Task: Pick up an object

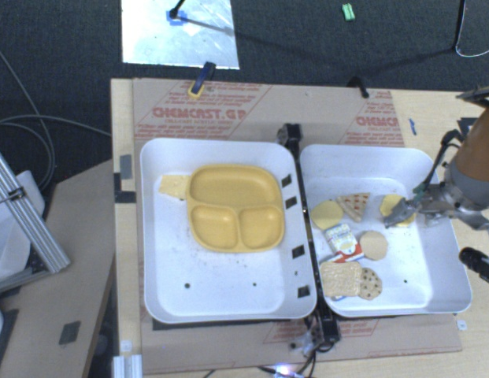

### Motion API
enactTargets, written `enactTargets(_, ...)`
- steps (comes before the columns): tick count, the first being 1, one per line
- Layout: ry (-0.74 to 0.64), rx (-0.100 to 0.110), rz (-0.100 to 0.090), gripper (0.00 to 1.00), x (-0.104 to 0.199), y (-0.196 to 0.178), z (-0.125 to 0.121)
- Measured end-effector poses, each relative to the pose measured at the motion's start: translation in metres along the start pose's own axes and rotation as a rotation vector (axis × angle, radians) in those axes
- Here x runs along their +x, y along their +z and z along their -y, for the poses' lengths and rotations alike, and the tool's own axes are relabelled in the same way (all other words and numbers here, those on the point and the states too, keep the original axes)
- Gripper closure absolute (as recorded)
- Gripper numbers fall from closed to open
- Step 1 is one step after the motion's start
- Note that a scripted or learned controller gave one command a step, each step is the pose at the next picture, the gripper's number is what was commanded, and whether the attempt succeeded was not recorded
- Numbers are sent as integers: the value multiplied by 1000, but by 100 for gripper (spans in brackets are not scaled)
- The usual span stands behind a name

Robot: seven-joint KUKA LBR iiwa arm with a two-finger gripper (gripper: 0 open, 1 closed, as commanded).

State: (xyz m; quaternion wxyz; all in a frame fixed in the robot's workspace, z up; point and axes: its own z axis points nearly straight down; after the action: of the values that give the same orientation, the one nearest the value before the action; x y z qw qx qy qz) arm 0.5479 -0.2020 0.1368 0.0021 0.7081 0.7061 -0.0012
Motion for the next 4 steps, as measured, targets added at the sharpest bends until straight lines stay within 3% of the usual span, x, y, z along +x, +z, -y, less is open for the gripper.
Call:
enactTargets(1, -14, -11, -2, 0, 59, 51, -81)
enactTargets(2, -9, -19, -4, 100, 57, 34, -82)
enactTargets(3, -8, -16, -5, 0, 57, 36, -81)
enactTargets(4, 0, -7, 2, 0, -9, -27, -71)
